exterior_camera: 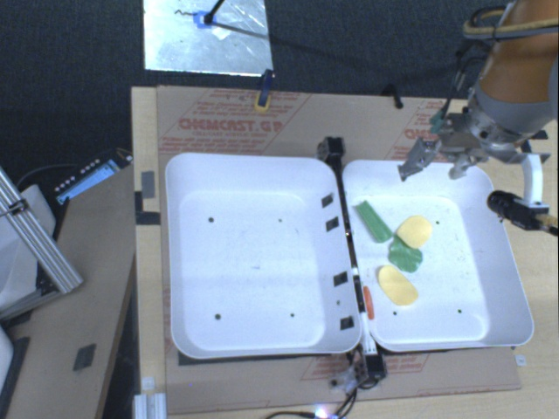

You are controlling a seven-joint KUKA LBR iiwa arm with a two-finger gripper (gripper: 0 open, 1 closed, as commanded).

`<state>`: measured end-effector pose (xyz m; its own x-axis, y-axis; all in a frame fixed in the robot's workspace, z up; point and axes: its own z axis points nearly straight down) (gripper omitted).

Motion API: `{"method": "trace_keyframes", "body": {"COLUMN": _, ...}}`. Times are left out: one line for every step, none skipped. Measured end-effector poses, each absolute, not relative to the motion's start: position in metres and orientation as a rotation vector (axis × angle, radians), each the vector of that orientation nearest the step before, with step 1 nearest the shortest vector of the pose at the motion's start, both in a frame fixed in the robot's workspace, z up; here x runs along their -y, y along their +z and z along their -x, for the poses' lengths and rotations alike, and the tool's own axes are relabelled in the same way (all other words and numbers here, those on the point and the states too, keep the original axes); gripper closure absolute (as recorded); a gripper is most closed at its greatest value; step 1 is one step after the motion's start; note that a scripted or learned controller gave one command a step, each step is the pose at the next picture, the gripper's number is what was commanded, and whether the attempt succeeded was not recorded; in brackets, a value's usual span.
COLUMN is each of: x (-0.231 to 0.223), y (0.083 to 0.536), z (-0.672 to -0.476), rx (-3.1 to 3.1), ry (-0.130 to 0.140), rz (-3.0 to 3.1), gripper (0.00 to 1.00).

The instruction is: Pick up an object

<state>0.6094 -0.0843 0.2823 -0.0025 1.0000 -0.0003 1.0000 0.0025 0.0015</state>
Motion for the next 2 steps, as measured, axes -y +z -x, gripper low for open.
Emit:
{"method": "trace_keyframes", "body": {"x": 0.084, "y": 0.293, "z": -0.610, "rx": -2.225, "ry": 0.005, "rz": -2.213, "gripper": 1.00}}
{"method": "trace_keyframes", "body": {"x": 0.098, "y": 0.339, "z": -0.672, "rx": -2.222, "ry": 0.011, "rz": -2.208, "gripper": 1.00}}
